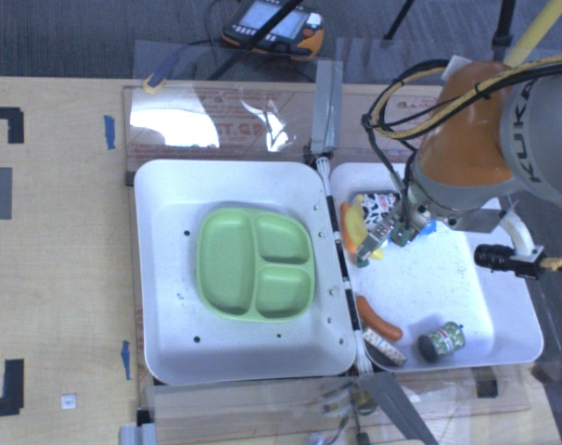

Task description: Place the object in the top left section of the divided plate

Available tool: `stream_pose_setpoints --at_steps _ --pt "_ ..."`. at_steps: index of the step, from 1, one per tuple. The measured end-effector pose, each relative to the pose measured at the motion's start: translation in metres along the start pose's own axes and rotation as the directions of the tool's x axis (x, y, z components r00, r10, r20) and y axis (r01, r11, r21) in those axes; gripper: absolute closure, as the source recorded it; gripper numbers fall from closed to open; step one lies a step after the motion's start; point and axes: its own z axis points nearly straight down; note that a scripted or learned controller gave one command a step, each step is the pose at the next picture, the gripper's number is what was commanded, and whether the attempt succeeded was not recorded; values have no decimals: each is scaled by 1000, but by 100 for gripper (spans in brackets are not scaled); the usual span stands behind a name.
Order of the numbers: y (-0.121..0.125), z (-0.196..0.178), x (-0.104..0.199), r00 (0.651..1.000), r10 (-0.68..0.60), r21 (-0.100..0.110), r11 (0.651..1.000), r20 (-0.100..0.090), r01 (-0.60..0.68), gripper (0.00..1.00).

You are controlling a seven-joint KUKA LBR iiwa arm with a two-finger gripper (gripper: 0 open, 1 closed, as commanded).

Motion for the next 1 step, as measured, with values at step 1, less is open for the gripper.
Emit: stream_pose_setpoints --at_steps 1 --pt "71 0 -27 998 -63 0 998 0 63 100"
